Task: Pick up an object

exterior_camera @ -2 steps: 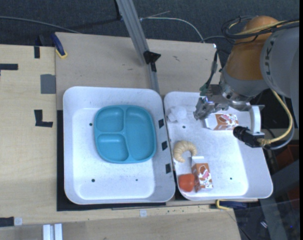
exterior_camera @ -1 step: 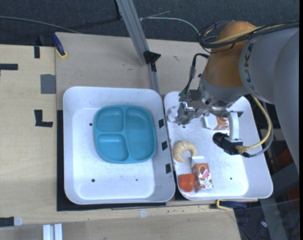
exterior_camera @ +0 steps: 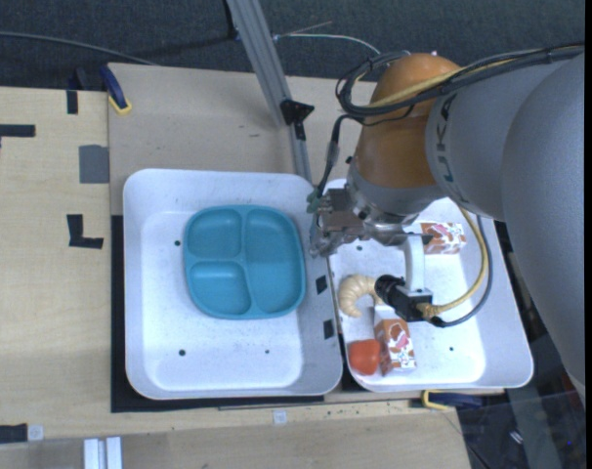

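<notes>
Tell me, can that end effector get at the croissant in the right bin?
Probably yes. The croissant lies uncovered in the right bin, just below the end effector; the small carton beside it sits apart.

Grey arm (exterior_camera: 530, 135) with orange band (exterior_camera: 403, 125), looped in black cables (exterior_camera: 472, 262).

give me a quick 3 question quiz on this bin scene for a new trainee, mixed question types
1. True or false: the blue divided plate lies in the right bin.
2. Multiple choice: what lies just right of the red tomato-like item? A) a small red and white carton B) a spoon C) a cup
3. Fill in: the pale croissant lies in the ____ bin.

Key
1. False; it lies in the left bin.
2. A
3. right

The gripper hangs over the divide between the two bins.
</notes>
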`<state>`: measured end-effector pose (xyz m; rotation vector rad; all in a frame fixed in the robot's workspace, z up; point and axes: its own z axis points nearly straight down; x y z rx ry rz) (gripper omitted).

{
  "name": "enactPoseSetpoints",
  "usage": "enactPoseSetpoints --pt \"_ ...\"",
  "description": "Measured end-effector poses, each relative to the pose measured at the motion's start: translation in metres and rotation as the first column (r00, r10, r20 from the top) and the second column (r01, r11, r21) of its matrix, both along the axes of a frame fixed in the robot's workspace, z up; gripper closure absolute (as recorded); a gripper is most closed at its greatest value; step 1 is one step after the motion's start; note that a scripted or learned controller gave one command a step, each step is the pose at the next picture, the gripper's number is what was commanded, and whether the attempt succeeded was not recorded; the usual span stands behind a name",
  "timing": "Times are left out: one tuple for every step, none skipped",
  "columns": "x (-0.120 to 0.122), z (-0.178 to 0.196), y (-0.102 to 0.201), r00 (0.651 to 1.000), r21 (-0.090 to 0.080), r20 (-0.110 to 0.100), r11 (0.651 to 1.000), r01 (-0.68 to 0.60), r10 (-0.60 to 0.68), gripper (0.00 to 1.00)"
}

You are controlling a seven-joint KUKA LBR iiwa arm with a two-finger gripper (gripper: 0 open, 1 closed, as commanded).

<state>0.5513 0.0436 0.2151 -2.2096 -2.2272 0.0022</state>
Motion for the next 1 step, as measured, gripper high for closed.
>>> enactPoseSetpoints --pt "-0.0264 -0.0015 0.0572 1.000 -0.001 -0.001 1.000 0.000 0.000 1.00"
